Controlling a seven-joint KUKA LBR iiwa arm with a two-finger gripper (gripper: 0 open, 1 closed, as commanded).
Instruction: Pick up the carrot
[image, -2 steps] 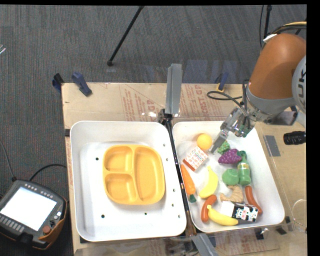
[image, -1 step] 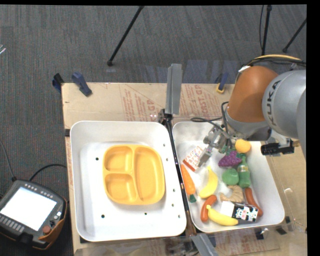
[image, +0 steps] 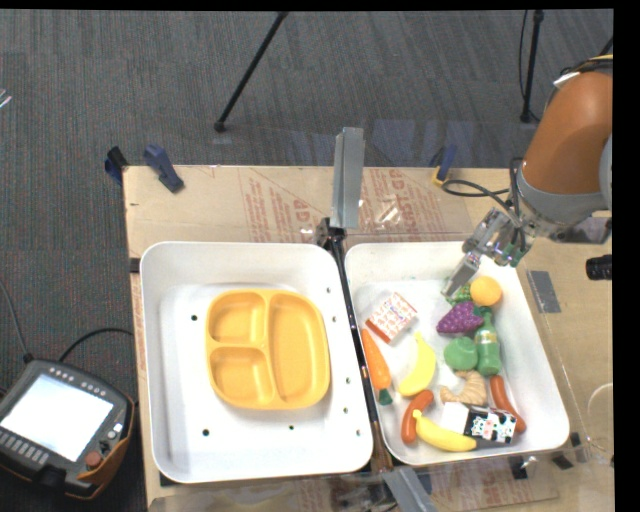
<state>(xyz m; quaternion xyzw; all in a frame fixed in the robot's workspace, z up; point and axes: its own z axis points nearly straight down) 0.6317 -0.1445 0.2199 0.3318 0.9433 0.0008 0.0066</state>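
Note:
The carrot (image: 376, 362) is orange with a green tip at its near end. It lies flat along the left wall of the right bin (image: 545, 350), pointing from far to near. My gripper (image: 466, 274) hangs over the far part of that bin, up and to the right of the carrot and well apart from it. It is close to a yellow-orange fruit (image: 485, 291) and a bunch of purple grapes (image: 458, 318). Nothing shows in its grasp.
A yellow banana (image: 420, 365) and a red-and-white packet (image: 392, 316) lie just right of the carrot. Green vegetables (image: 462, 353), sausages (image: 414, 416), a second banana (image: 442, 434) and a small carton (image: 482, 425) crowd the near right. The left bin (image: 170, 300) holds a yellow divided plate (image: 268, 348).

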